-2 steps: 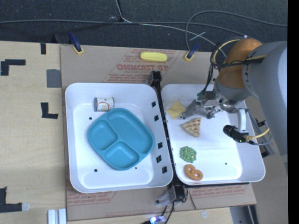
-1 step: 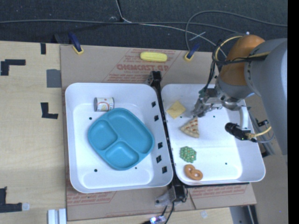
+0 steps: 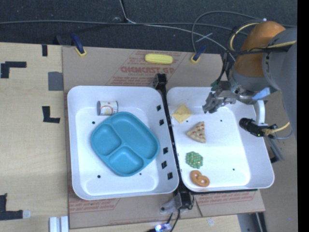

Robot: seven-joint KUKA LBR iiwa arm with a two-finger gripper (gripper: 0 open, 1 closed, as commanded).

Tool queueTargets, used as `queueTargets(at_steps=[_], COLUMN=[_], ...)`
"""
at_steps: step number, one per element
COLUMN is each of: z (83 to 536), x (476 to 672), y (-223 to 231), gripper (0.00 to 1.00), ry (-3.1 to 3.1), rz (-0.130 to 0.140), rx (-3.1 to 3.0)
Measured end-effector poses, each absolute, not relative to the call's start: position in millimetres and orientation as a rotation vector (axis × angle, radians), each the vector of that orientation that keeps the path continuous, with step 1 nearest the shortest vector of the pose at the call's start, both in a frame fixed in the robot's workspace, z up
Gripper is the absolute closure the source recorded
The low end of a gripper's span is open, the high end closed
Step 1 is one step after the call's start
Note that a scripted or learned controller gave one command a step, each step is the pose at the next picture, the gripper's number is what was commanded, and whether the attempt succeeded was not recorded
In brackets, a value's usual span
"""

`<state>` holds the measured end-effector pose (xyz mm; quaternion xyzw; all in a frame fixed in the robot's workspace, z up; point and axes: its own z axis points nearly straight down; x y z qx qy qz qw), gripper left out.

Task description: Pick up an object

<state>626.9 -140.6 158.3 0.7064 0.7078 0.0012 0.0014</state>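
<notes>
divided plate [image 3: 124,143]: turquoise blue
small can [image 3: 107,108]: white with an orange-red label
cheese slice [image 3: 182,114]: pale yellow
pizza slice [image 3: 197,132]: tan, darker specks
round green piece [image 3: 194,159]: green, dotted
pretzel [image 3: 199,179]: orange-brown
banana [image 3: 158,58]: yellow
bins [image 3: 77,129]: white

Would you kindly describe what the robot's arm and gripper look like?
The arm is a rounded grey body with an orange band above the wrist. Thin yellow and grey cables loop around it. The gripper is a small, dark grey metal assembly.
</notes>
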Motion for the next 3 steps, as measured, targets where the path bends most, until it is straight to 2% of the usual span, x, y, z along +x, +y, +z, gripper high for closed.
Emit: queueTargets(at_steps=[2,3], z=[254,242], x=[632.4,619.5], y=[-138,-78], gripper=[1.0,1.0], ry=[2.221,2.227], rz=[0.003,-0.003], rx=[2.218,2.219])
